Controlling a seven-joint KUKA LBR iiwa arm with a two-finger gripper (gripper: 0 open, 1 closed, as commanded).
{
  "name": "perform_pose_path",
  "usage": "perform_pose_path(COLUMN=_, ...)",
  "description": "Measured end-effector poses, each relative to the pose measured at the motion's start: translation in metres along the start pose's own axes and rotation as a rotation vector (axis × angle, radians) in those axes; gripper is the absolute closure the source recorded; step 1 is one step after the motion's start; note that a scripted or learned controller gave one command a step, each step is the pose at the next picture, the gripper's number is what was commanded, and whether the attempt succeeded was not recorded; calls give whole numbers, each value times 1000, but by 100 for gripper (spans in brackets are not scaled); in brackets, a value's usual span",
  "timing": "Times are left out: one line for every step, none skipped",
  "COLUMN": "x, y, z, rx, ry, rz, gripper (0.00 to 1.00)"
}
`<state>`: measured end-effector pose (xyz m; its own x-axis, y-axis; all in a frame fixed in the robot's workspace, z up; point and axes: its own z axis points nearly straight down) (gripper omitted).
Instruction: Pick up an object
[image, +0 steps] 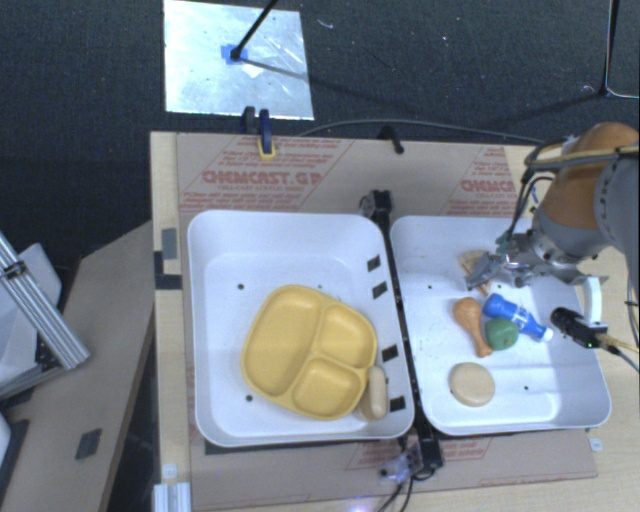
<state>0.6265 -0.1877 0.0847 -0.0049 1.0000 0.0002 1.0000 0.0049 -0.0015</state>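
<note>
The right white bin (560, 400) holds several small toys: a tan drumstick (470, 322), a blue bottle-shaped piece (515, 312) lying over a green lump (503, 336), and a round beige bun (471, 384) near the front. My gripper (497, 271) hangs low over the bin's back part, just above the blue piece and the drumstick. A small tan item (472, 261) lies right beside it on the left, partly hidden by it. Nothing shows as held.
The left white bin (215, 300) carries a yellow divided plate (308, 350) and a pale bread-like piece (375, 392) at its front right. A black divider (392, 300) runs between the bins. The arm's orange band (585, 190) is over the right bin's back right corner.
</note>
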Motion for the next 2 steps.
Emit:
perform_pose_path(x=0, y=2, z=-14, rx=-7, ry=-2, rz=-2, gripper=100)
perform_pose_path(x=-3, y=-7, z=-69, rx=-7, ry=-2, rz=4, gripper=100)
